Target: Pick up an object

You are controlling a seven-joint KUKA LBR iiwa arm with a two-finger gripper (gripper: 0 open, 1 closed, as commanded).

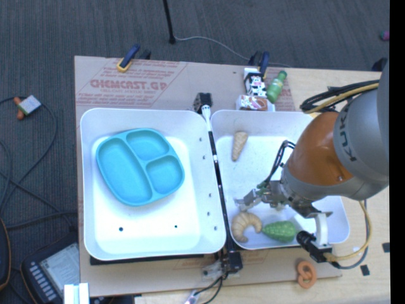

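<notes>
Two shallow white bins sit side by side on the bench. The left bin [101,233] holds one blue divided plate [139,165] with three compartments, lying at the frame's centre left; nothing lies in its compartments. The right bin [278,122] holds three loose items: one pale cone-shaped piece [239,144] near its upper left, one tan croissant [245,225] at its lower left, and one green lumpy piece [279,231] just to the right of the croissant, near it but whether touching cannot be told.

The gripper [256,197] hangs in the right bin just above the croissant in the frame, at the end of the grey arm with its orange band [319,154]. Its fingers appear slightly parted with nothing seen between them; no item is held.

Judged by look, all three items are toy foods: light, stiff plastic or soft rubber, none fragile. The croissant is the nearest candidate. Its curved, ridged body probably offers the surest hold across the thick middle, since the tapering tips could slip out. The green piece looks rounded and smoother, so a hold across its short width would suit it. The cone is best taken at its wider end.

Outside the bins, at lower right, one small orange ring [306,273] lies on the bench.
</notes>
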